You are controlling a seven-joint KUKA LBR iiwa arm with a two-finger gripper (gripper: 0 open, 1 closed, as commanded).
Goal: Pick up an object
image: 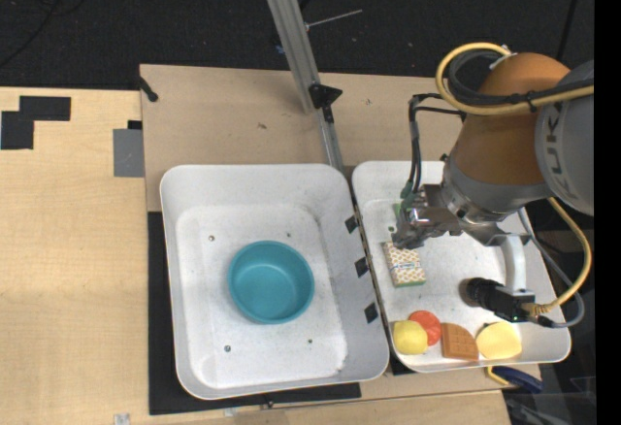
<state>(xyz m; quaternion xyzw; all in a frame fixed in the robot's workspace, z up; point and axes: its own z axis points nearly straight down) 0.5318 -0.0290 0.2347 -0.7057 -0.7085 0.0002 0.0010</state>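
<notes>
Near edge of the right bin [441,295]: four small toy foods in a row: yellow piece [410,339], red piece [425,322] touching it, brown piece [459,343], second yellow piece [500,342].

Further in, a patterned block [406,265] lies flat on the bin floor near the left wall. The gripper [412,225] hangs just beyond it, low, close to the block's far end (contact not resolvable). Open or closed: cannot tell. Nothing seen gripped.

Left bin [194,219]: teal bowl [272,280], upright, about centre.

Far side: grey metal rail [291,25] slants across the bench [223,113].
</notes>
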